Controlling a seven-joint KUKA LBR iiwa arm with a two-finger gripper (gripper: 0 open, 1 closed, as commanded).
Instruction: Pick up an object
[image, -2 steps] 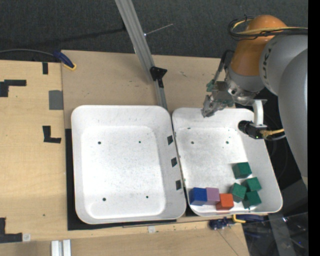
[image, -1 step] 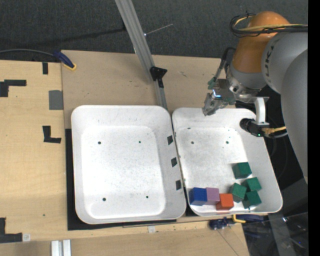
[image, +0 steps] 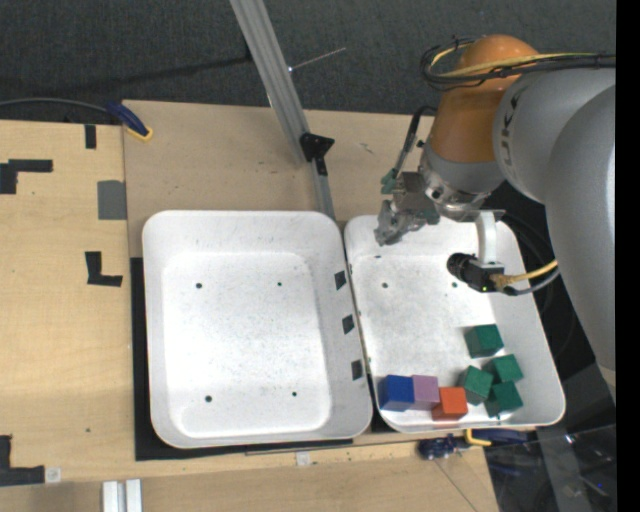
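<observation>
My gripper (image: 389, 229) hangs over the far left corner of the right bin (image: 420, 300), its dark fingers pointing down and left with nothing visible between them. Several small blocks lie along the near edge of that bin: a blue block (image: 397, 391), a lilac block (image: 425, 389), an orange block (image: 451, 402) and several green blocks (image: 485, 340) (image: 478, 381) (image: 507, 368) (image: 503, 398). All of them sit well apart from the gripper, toward the near right corner.
The left bin (image: 240, 330) lies beside the right one. A slanted metal bar (image: 280, 80) runs down to a black clamp (image: 316, 147) behind the bins. The grey arm with its orange band (image: 470, 110) fills the upper right. Cables trail by the right bin's far edge.
</observation>
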